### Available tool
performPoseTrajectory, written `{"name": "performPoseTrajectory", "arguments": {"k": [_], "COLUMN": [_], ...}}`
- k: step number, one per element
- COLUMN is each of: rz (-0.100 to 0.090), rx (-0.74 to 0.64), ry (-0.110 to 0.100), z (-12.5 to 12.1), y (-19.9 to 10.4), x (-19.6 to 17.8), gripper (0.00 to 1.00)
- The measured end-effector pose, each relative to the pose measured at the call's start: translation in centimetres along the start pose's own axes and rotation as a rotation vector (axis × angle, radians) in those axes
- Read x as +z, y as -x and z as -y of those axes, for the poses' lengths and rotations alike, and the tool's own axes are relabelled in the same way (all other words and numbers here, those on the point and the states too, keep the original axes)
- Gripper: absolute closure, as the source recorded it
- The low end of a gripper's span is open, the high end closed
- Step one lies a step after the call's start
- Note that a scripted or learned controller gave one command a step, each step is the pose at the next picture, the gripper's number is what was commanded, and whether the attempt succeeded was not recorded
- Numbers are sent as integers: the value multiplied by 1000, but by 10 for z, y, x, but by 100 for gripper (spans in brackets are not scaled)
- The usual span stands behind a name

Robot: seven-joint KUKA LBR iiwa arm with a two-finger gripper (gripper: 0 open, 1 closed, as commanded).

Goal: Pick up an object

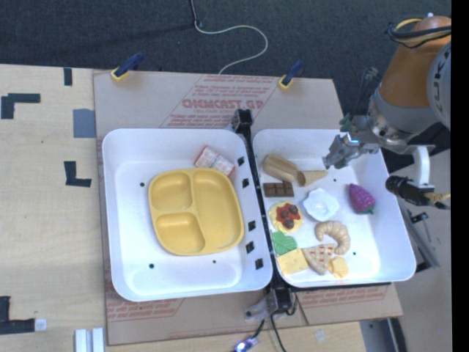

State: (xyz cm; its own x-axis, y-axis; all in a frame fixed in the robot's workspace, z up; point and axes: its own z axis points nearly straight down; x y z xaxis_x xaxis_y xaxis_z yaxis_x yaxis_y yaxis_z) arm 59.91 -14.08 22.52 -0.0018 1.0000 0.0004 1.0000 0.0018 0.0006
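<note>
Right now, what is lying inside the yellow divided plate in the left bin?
The yellow divided plate shows three bare compartments with no item in them. A small pink-and-white packet lies beyond its far rim, on the bin floor. What is under the plate is covered.

— Where's the arm [410, 86] sitting on your feed?

— I see it entering from the right edge, high in the frame. The orange band [419, 28] is near the top right corner, and the grey wrist [392, 119] slopes down and to the left from there.

— And the gripper?

— The gripper [338, 155] hangs at the low end of the wrist, pointing down and to the left. It's a dark, compact shape from my angle.

— Anything between the fingers?

— I can't make the fingers out well enough to judge that. I see black cabling [414, 189] and a white bracket [421, 166] trailing just below the wrist.
</note>
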Motion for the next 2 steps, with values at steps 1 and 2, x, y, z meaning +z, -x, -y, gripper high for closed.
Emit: {"name": "performPoseTrajectory", "arguments": {"k": [1,2], "rz": [-1,-1], "rx": [-1,-1], "ry": [-5,-6], "z": [41,70], "y": [-45,-81], "x": [7,13], "gripper": [100,100]}}
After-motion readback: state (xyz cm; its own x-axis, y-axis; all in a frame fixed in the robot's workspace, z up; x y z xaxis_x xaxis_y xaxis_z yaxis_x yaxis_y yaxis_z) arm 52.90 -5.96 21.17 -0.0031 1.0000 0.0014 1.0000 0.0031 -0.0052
